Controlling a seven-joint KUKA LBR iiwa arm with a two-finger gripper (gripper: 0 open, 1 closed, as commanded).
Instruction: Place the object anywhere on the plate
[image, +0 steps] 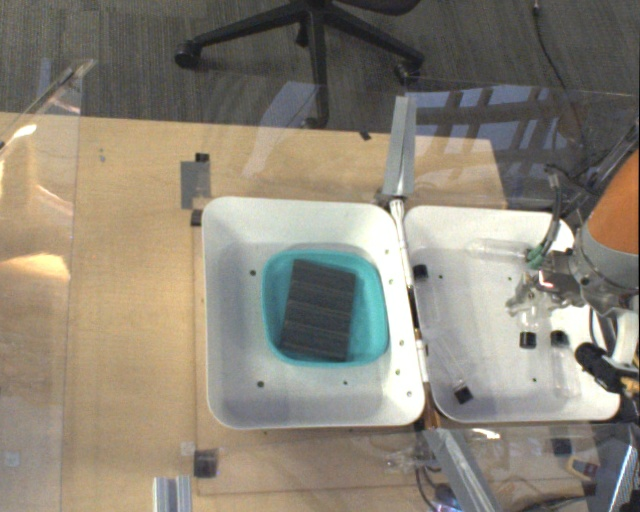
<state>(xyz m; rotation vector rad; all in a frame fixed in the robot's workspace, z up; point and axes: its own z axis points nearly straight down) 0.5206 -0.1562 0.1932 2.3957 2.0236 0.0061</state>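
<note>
Camera view, bench: a light wooden bench carries two shallow white bins side by side, their inner walls touching along a central seam.

Camera view, left bin: the left bin holds a teal plate of rounded-square form, set roughly at the bin's centre and clear of all four walls.

Camera view, object: a dark grey ribbed block lies flat on the teal plate, slightly rotated off the plate's axes. It sits wholly inside the plate's rim, with teal showing on every side.

Camera view, right bin: the right bin has a bare white floor in its left half. The arm's end reaches over its right half.

Camera view, arm: the grey arm enters from the right, with the orange band visible above the wrist and cables running beside it.

Camera view, gripper: the gripper hangs over the right bin, well apart from the plate and the block. Nothing is seen between its fingers. Whether the pincer is spread or pressed together cannot be told at this resolution.

Camera view, surroundings: a black chair base stands on grey carpet beyond the bench.
</note>
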